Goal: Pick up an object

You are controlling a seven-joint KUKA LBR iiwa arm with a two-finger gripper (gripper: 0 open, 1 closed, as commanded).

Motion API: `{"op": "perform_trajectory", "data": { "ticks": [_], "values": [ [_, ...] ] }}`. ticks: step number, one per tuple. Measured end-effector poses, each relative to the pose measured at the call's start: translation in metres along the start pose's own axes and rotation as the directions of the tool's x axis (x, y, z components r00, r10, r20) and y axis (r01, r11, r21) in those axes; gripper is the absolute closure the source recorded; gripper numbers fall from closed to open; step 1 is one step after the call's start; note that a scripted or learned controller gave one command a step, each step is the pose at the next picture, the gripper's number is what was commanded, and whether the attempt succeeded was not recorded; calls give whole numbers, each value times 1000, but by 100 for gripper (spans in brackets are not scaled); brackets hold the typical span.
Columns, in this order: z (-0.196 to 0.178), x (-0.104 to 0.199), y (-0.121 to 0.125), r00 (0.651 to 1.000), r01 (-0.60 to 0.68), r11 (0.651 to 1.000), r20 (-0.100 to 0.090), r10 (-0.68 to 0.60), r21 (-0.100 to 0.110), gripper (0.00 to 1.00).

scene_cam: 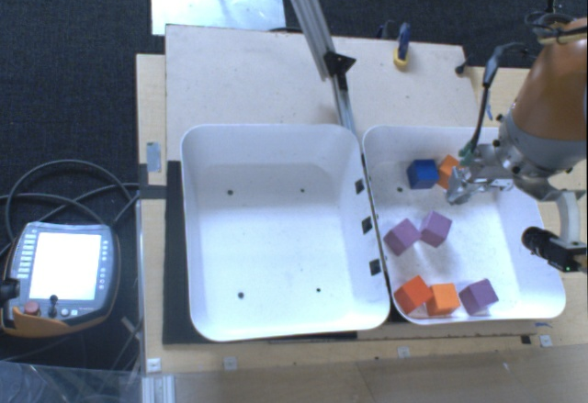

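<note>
In the right bin (528,300) lie several small blocks. A blue cube (423,173) sits near the back, with an orange block (447,169) just to its right. Two purple cubes (401,236) (435,229) rest in the middle. Along the front edge are a red-orange block (413,293), an orange block (444,299) and a purple block (478,296). My gripper (459,190) hangs at the end of the grey and orange arm, right beside the back orange block and slightly in front of it. I see nothing held in it.
The left bin (197,208) stands beside the right one, with a shared rim between them. A slanted metal pole (308,11) crosses the back of the bench. A teach pendant (57,277) lies on the floor at the left. A yellow clamp (402,54) sits at the board's back edge.
</note>
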State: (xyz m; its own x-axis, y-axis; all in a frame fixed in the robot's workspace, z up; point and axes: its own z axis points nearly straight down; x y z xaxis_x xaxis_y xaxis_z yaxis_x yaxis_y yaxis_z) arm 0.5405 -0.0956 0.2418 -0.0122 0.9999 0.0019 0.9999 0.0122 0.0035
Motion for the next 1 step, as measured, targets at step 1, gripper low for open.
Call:
{"op": "perform_trajectory", "data": {
  "ticks": [1],
  "values": [
    [-6, 47, 12, 1000, -1, 1000, 0, 1, 1, 100]
  ]
}}
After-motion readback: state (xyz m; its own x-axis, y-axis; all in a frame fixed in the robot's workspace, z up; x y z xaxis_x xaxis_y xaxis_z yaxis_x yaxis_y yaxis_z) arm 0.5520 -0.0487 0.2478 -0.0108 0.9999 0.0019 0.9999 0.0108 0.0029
